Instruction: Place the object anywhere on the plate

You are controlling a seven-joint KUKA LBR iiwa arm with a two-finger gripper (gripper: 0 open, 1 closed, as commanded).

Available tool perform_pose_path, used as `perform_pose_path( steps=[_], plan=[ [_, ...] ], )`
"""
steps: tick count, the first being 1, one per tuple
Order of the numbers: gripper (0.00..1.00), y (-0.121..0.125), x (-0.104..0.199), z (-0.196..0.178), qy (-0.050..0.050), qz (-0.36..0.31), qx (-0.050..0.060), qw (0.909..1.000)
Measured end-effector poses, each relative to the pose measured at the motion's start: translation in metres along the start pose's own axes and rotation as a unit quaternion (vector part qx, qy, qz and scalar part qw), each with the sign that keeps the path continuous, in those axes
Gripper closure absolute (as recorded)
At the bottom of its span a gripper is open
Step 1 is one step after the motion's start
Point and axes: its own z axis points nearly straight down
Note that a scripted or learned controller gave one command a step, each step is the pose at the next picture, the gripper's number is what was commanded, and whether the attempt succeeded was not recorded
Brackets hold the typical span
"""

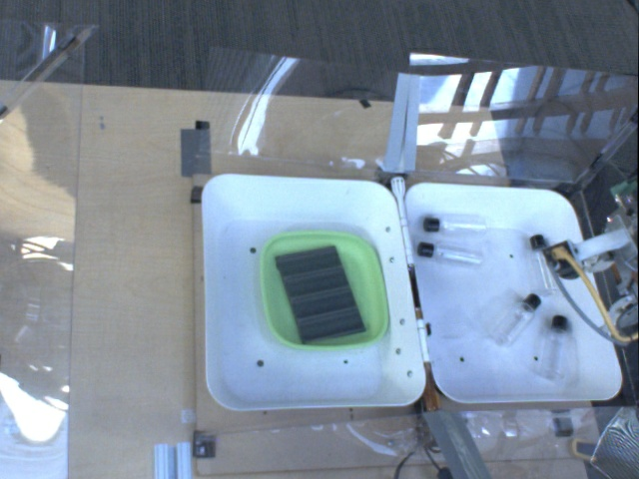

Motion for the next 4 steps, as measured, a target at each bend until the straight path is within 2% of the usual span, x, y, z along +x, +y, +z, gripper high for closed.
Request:
perform_pose_path(
  steps=[4],
  plan=[
    [0.0,0.0001,-0.0002,0.0057,0.0,-0.004,0.0,1.0]
  ],
)
